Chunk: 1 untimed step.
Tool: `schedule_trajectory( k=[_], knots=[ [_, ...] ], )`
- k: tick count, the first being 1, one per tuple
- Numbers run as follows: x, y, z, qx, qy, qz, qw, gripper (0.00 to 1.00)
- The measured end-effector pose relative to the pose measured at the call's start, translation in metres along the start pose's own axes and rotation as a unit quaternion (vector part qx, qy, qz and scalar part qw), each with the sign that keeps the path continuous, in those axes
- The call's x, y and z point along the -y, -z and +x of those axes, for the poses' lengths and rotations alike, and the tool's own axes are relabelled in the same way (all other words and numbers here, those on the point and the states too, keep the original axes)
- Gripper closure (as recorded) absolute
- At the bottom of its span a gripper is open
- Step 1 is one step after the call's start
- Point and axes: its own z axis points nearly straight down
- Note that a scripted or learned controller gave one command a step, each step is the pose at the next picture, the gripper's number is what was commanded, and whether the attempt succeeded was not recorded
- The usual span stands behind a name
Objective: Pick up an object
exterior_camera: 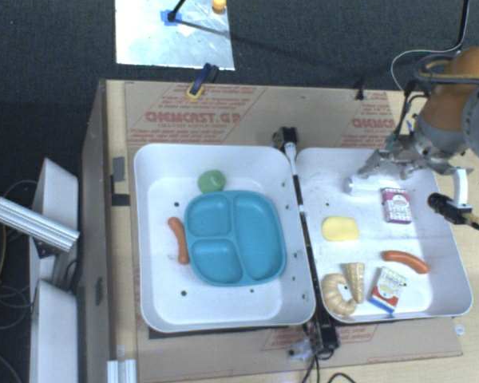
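Nothing is lifted yet: the metal two-finger gripper (359,179) sits low in the right white bin (455,282), fingers spread and empty, near the small maroon packet (396,205), with grasping left

Grey arm (451,126) with orange band above wrist. Thin cables looped beside band. Pale metallic gripper (358,180) seen below wrist; black cylindrical part with white bracket mounted behind jaws.

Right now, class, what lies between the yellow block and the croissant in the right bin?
In the camera view, bare white bin floor separates the yellow block from the croissant; the cone sits just right of that line.
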Motion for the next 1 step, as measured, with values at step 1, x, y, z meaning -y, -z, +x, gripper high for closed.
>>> schedule_trajectory(
  k=[1],
  knots=[
    [0.0066,0.0091,-0.0028,0.003,-0.001,0.004,1.0,0.0]
  ],
)
